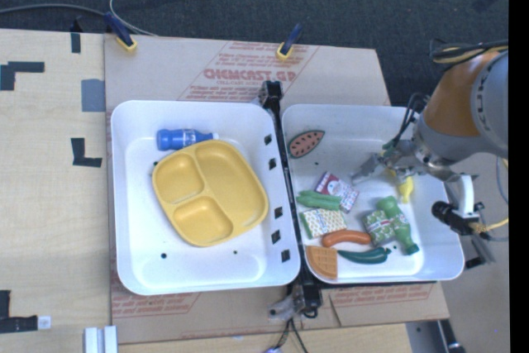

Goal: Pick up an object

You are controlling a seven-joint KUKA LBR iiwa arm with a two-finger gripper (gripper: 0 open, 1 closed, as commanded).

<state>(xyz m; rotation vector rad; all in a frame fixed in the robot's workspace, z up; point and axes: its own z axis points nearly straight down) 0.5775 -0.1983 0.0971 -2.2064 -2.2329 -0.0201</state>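
Your gripper [374,167] hung over right bin [438,264], jaws spread, nothing pinched. Toy food pile [351,219] lay just below-left of it. Cardboard [248,72] under bins read "CHEMCAST GP".

A: What can't you make out?

B: The hand [382,164] is too small and blurred to read its fingers. The arm [463,107] runs off the right edge.

A: And the left bin?

B: The yellow tray [209,191] covers the lower side of the blue bottle [183,139]. The print on the small packets [324,221] in the right bin is illegible.
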